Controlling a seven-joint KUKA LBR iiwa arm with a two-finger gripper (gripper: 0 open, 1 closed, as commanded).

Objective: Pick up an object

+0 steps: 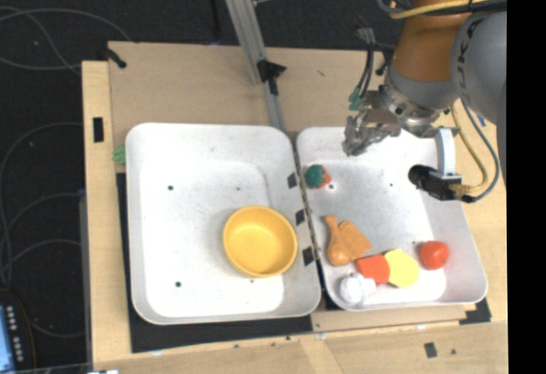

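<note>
Hovering over the right bin [461, 278] top edge, gripper [365, 137] (finger state unclear), toys below.

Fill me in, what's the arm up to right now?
The KUKA arm reaches in from the right, its gripper over the far end of the right bin, nothing visibly in it. Candidates lie in that bin: a small green and red ball near the divider, then an orange figure, a red block, a yellow piece, a red ball and a white piece at the near end. A yellow bowl sits in the left bin. No pick yet.
</note>
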